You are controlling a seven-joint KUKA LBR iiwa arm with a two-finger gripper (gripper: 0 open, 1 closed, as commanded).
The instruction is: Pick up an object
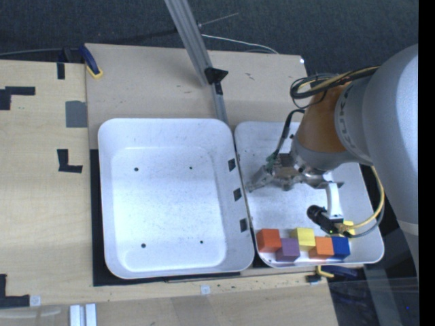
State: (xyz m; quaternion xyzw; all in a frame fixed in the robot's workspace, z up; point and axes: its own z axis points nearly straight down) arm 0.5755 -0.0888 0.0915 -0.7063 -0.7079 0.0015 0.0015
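White plastic bins are seen side by side on the bench, with the gripper (262, 179) lowered into the right bin (262, 138) near its left wall. Whether anything is pinched there cannot be told; the tool's state is hidden at this angle. Coloured blocks are clustered along the bin's near edge: an orange block (270, 239), purple block (290, 248), yellow block (305, 236) and blue block (340, 247), well apart from the tool. No object is judged lifted; the pick remains to be made.
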